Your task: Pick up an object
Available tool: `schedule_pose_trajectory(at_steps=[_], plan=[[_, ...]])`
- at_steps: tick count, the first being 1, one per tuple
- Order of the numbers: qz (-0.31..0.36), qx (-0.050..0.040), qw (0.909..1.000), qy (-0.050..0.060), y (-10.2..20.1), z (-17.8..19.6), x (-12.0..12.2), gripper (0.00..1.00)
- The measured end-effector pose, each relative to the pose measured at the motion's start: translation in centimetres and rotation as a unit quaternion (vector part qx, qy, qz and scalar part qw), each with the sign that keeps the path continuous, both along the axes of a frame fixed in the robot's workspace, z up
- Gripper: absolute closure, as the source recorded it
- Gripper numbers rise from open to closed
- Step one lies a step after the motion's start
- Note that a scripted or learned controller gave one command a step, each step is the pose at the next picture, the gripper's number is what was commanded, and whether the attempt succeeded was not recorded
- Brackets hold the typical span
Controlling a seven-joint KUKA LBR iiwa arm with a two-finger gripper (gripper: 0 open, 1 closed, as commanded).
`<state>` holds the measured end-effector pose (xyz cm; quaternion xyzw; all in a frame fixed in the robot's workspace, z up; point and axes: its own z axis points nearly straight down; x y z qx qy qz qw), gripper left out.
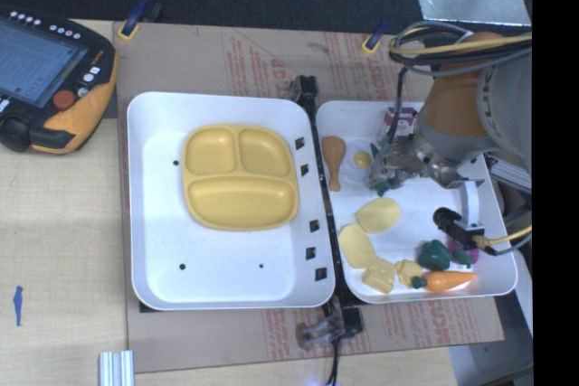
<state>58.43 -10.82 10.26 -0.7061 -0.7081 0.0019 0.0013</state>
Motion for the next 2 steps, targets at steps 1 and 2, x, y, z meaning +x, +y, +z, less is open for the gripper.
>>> schedule_pose_trajectory(at_steps=[1,2], plan=[[0.003,0.0013,1.0,-0.004,6.3,9.4,-2.2,1.0],[0.003,0.0008,1.0,-0.003,11.0,11.8,-0.3,1.0]])
